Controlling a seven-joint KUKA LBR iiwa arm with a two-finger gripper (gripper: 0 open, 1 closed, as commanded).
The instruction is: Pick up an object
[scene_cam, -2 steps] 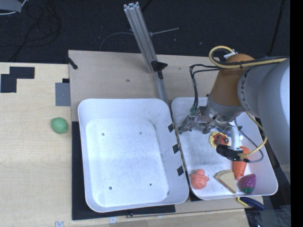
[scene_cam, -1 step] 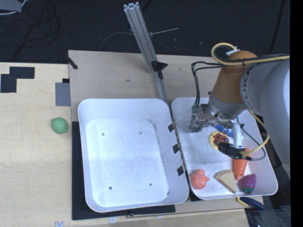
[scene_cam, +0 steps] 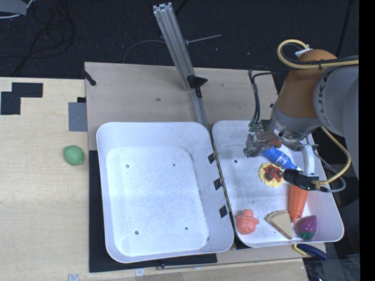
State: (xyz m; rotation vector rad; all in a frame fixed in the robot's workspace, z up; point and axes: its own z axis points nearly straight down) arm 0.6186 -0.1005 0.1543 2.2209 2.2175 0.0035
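Two white bins are set side by side on the bench; the left bin is seen with a bare floor. The arm is reached in from the right, orange band above the wrist, and the gripper is held low over the upper part of the right bin. Its state cannot be told; nothing is seen grasped.

Objects are gathered in the right bin's lower right half: a blue piece just beside the gripper, a yellow-and-red item below it, an orange carrot lying lengthwise, a pink toy near the front edge, a tan wedge beside it, and a purple item in the corner.

A green ball is noted on the wooden surface, well left of the bins.
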